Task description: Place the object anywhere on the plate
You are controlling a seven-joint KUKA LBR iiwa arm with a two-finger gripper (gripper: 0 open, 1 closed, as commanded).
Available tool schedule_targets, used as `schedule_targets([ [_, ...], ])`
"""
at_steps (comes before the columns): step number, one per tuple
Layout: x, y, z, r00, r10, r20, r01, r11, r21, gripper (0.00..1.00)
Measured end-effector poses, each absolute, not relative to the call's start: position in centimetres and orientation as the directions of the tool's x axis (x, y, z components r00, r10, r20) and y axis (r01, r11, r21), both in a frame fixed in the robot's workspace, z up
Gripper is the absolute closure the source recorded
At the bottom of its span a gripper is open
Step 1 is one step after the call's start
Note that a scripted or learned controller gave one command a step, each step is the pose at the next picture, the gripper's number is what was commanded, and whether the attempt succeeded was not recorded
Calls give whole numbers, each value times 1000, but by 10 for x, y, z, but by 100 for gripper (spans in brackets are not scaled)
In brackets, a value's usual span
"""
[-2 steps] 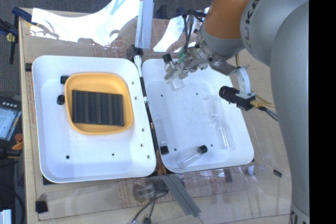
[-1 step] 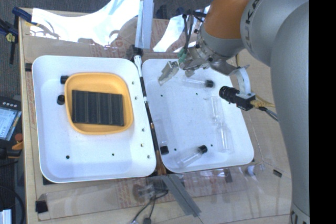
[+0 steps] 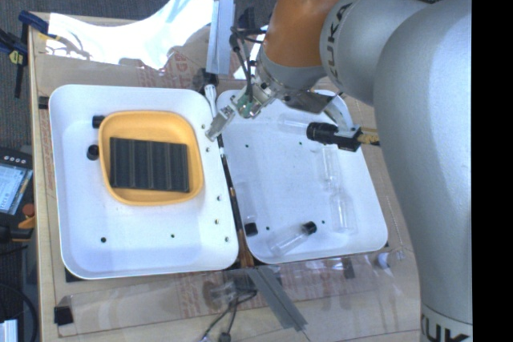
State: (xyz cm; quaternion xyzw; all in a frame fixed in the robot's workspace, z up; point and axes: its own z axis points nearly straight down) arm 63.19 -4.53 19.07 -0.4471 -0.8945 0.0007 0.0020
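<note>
The left white bin (image 3: 72, 248) holds a yellow rounded-square plate (image 3: 151, 124) with a dark ribbed centre. At upper centre the gripper (image 3: 232, 112) hovers over the bins' divide; its opening cannot be told. Clear plastic tubes (image 3: 290, 238) lie in the right white bin (image 3: 272, 172).

Single fixed camera above bench (image 3: 160, 284), looking down aslant on both bins (image 3: 72, 236).

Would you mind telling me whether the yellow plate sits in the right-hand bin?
No, the yellow plate lies in the left bin, while the right bin holds clear tubes and a black-capped piece.
</note>
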Motion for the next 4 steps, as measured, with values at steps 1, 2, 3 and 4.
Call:
schedule_targets([
  [1, 637, -39, 215, -601, 799, 2, 799, 601, 1, 0],
  [2, 656, -34, 191, -614, 789, 1, 789, 614, 1, 0],
  [3, 638, -59, 255, -769, 640, -3, 640, 769, 1, 0],
  [4, 630, -86, 207, -948, 318, 1, 318, 948, -1, 0],
])
